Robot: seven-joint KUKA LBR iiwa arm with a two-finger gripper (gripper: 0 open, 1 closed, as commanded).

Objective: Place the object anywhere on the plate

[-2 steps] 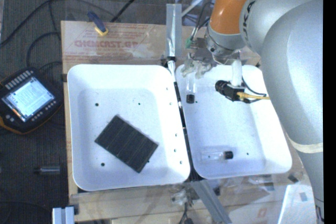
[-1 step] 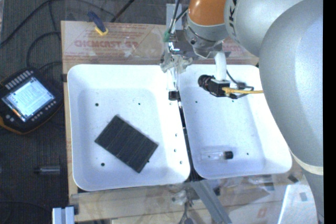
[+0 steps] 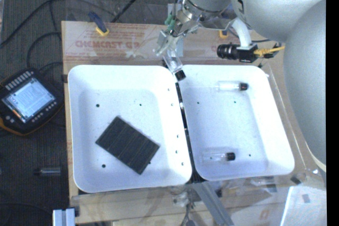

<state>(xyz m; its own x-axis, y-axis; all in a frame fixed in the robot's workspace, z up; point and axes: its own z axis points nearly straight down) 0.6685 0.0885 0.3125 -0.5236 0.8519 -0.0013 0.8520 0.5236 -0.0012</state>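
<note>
- Your two objects are small clear tubes with black caps: one tube (image 3: 231, 86) at two o'clock in the right bin (image 3: 265, 129), another tube (image 3: 218, 156) at six o'clock.
- The dark ribbed plate (image 3: 127, 145) lies in the left bin (image 3: 85, 114).
- Your gripper (image 3: 172, 62) hangs over the bins' shared far corner, tilted; whether it's open or closed, you cannot tell.
- Both tubes lie well apart from it.
</note>
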